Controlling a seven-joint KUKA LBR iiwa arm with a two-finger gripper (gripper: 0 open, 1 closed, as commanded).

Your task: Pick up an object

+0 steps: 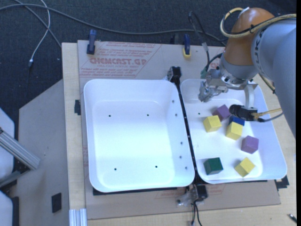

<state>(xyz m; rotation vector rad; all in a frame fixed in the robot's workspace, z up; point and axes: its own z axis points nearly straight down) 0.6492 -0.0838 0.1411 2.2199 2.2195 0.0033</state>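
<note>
My gripper (206, 95) hangs over the far left part of the right bin (277, 161), above bare white floor. Just to its right and a little nearer lies a purple block (222, 111). A yellow block (212, 123) sits in front of the gripper. Further right are a blue block (236, 121) and a second yellow block (234, 131), touching each other. Another purple block (249, 144), a green block (213, 165) and a third yellow block (245, 166) lie toward the bin's near side. I see no block in the gripper.
The left bin (89, 126) stands beside the right one, their rims meeting along a dark divider (184, 121). The arm's orange band (249, 25) and grey links come in from the upper right. Cables run across the floor beyond the bench.
</note>
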